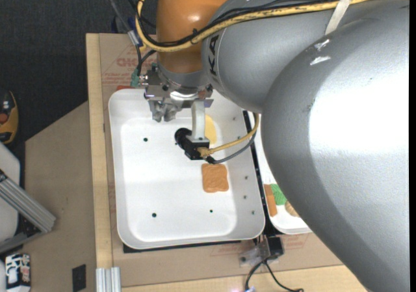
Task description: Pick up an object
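While I hang over the left white bin [130,173], my gripper [181,115] has its fingers spread apart, pinching nothing. The orange cracker [215,178] lies flat in the bin, just below me.

The bench [97,154] has a brown cardboard-like top. Two white bins sit directly on it: the left bin [136,219] near the bench's middle, and the right bin [286,222] just beside it, mostly hidden by the arm.
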